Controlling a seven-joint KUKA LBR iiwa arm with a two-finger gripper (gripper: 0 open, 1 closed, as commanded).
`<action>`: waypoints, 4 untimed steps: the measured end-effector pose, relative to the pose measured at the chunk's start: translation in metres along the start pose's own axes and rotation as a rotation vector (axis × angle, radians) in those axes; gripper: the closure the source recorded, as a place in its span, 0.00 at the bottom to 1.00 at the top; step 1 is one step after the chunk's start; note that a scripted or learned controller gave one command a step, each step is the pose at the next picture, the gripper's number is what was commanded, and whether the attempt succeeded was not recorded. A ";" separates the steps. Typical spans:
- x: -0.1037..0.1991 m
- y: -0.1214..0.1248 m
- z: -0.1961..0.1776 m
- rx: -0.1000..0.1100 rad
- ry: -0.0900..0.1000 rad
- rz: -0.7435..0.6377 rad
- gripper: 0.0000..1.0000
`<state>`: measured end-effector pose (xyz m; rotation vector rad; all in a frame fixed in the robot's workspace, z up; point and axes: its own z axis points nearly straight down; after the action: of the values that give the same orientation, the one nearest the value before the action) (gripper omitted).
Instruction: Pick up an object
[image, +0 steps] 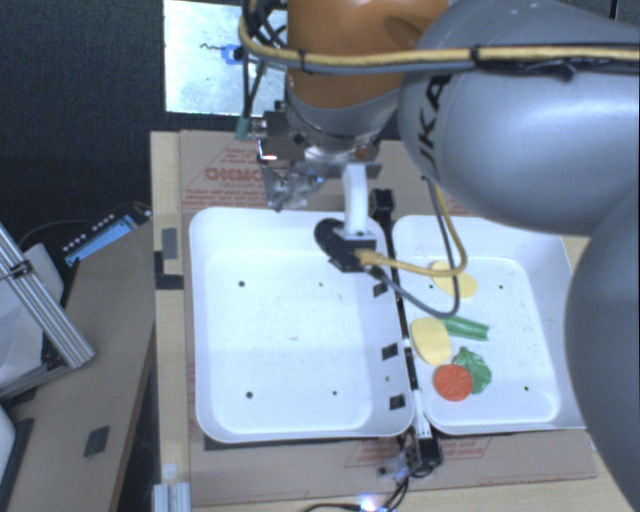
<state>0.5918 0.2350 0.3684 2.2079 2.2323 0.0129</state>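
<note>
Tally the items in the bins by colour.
Yellow pieces: 2
Green stick: 1
Red piece with green leaf: 1
Total: 4, all in the right bin.

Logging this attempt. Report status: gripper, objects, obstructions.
Gripper over left bin's far edge. Yellow pieces, green piece, red piece lie in right bin, apart from gripper. Arm overhangs right bin.
</note>
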 end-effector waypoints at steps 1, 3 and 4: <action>0.000 -0.024 -0.178 -0.012 0.005 0.005 1.00; 0.000 -0.032 -0.166 0.003 -0.004 0.012 1.00; -0.038 0.082 -0.166 -0.001 -0.005 0.015 1.00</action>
<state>0.6728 0.1973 0.5347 2.2219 2.2128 0.0085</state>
